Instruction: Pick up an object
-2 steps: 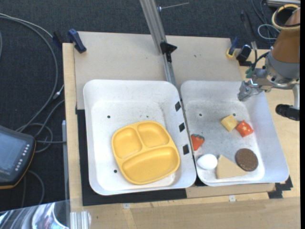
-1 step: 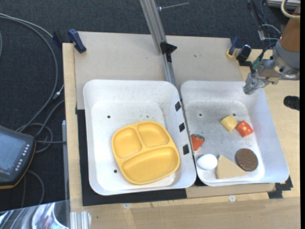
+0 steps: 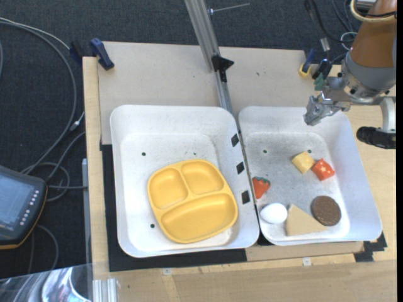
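Above the far edge of the right bin (image 3: 277, 137), a little right of its middle, found the gripper (image 3: 317, 114) hanging off the grey wrist with the orange band over it. Could not tell from this slant whether spread or closed, and made out nothing carried beneath it. Judged the pose a ready one: raised off the floor of the bin, well apart from every piece, so as to drop on a target without knocking its neighbours. Nearest below, toward the bin's right edge, saw a yellow block (image 3: 303, 162) with a red piece (image 3: 323, 170) just beside it, perhaps touching. Took those two for the likeliest pick, though crowded enough that a closing grip might catch both. Farther toward the near edge, noted a brown disc (image 3: 326, 211) lying flat beside a tan wedge (image 3: 301, 223), and a white egg (image 3: 274, 214) touching or nearly touching that wedge. Against the left edge, close under the wall, spotted a red strawberry (image 3: 261, 186), awkward to reach for that reason. Counted the task as not yet started, with all six pieces down in the bin. Beyond, in the left bin (image 3: 170, 131), near its near right corner, found a yellow divided plate (image 3: 192, 200) lying face up, clear of the work. Past the bins' far edges, marked a slanting metal pole (image 3: 203, 24).
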Controlling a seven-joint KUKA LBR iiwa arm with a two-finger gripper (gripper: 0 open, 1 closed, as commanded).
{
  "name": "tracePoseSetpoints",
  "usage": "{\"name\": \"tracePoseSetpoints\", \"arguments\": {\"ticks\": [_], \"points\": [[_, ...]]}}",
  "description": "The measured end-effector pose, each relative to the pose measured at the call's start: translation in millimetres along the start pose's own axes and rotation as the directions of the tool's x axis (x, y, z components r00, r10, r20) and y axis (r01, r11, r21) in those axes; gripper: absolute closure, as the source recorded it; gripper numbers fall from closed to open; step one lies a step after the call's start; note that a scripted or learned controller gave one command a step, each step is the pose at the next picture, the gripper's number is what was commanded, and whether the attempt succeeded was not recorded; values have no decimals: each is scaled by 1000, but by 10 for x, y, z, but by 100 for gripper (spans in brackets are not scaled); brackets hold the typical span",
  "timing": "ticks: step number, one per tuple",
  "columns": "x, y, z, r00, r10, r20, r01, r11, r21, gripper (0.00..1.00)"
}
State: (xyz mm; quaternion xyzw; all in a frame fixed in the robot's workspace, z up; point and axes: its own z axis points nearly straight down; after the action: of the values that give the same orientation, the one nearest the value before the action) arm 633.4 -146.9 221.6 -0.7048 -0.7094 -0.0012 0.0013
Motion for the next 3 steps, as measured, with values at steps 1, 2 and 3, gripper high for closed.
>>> {"name": "tracePoseSetpoints", "arguments": {"ticks": [1,2,3], "points": [[524,-198,-99,1000,0,0,0,1000,2,100],[1075,-286,-211,1000,-1,-1,1,1000,2,100],[1612,-389,-286,1000,-1,0,1,1000,3,100]]}}
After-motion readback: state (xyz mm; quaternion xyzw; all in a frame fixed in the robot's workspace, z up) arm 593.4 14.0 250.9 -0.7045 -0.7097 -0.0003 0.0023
